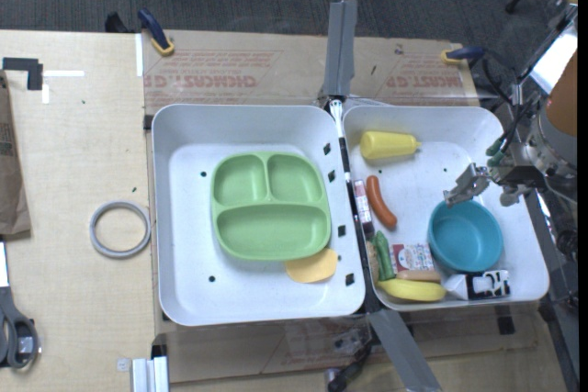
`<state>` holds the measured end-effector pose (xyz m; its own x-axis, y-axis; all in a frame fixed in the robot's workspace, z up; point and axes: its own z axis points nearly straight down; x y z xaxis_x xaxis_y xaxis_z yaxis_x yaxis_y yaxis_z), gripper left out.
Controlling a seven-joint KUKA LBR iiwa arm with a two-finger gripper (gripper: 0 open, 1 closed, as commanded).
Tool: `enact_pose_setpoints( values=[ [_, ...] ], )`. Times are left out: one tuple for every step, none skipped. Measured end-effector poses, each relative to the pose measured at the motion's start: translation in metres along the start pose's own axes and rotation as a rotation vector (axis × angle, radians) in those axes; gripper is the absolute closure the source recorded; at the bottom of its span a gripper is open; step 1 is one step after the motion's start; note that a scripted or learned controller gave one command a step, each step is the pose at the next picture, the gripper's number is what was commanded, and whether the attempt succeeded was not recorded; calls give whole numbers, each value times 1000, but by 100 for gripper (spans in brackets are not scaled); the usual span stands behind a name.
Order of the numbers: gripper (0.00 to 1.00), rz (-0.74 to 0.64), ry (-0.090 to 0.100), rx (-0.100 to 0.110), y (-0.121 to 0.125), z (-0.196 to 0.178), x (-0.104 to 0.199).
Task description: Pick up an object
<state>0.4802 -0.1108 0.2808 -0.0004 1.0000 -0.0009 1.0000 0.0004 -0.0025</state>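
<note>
Arm: enters from the right edge of the tabletop [73,151] and reaches over the right bin [528,225].
End effector [484,184]: positioned above the right bin, just beyond the far rim of the blue bowl [466,235]; nothing is seen between its fingers, and whether they are spread or pressed together cannot be told.
Right bin contents: yellow corn-shaped toy [389,145] near the far left corner; red sausage [380,201] near the left wall; blue bowl toward the near right side; green vegetable [382,256], a small printed packet [413,257] and a banana [412,290] along the near left side; a black-and-white box [484,285] at the near edge, just beside the bowl.
Left bin [175,225] contents: green divided plate [271,205] at the centre; yellow flat piece [311,267] touching the plate's near right corner.
Tabletop, left side: a grey ring [120,228] well apart from both bins.
</note>
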Motion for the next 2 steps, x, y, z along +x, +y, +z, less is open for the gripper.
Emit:
enact_pose_setpoints(
  values=[
    [0,-59,2,1,-3,122,-37],
    [0,-190,0,-9,39,186,-39]
  ],
)
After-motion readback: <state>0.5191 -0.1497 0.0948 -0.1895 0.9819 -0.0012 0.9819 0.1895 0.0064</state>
